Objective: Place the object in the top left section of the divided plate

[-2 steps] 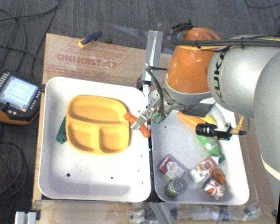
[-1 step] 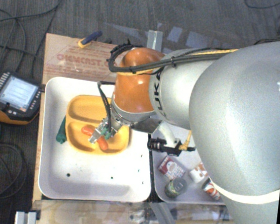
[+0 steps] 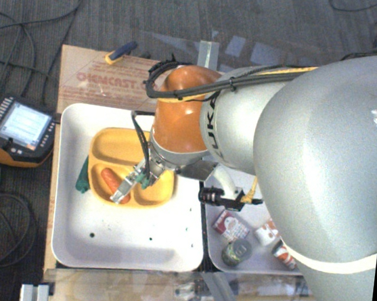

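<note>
A yellow divided plate (image 3: 111, 140) lies in the left white bin (image 3: 129, 241). In its lower left section lies an orange-red, sausage-shaped object (image 3: 108, 179). My gripper (image 3: 134, 184) hangs low over the front of the plate, just to the right of that object, near the ridge between the two front sections. It is open, with one silver finger (image 3: 122, 191) beside the object's end and nothing between the fingers. The plate's top left section shows bare yellow. The arm's orange band hides the plate's back right part.
A green object (image 3: 83, 178) lies in the left bin against the plate's left rim. The right bin (image 3: 256, 267) holds a red and white can (image 3: 230, 224), a dark round tin (image 3: 236, 252) and another red and white item (image 3: 285, 255). A pendant (image 3: 17, 132) sits off the bench's left.
</note>
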### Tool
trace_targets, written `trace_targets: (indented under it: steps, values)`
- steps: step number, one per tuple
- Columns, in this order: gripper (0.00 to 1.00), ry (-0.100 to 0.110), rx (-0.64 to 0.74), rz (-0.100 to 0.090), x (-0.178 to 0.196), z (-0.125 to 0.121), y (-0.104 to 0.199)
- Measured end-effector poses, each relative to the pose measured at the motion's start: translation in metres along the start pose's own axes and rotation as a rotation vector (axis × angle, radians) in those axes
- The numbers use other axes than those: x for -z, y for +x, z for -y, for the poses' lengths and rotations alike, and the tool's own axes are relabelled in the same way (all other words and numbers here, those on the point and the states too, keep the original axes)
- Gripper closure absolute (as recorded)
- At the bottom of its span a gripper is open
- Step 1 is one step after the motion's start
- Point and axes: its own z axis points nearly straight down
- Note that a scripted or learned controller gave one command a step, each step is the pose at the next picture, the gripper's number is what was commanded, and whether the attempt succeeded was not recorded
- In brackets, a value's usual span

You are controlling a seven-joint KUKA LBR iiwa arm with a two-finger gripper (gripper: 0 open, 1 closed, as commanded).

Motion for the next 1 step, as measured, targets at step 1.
trace_targets:
  steps: [1]
  values:
    - [0.0, 0.0, 0.017, 0.004, 0.1255, 0.0129, 0.0168]
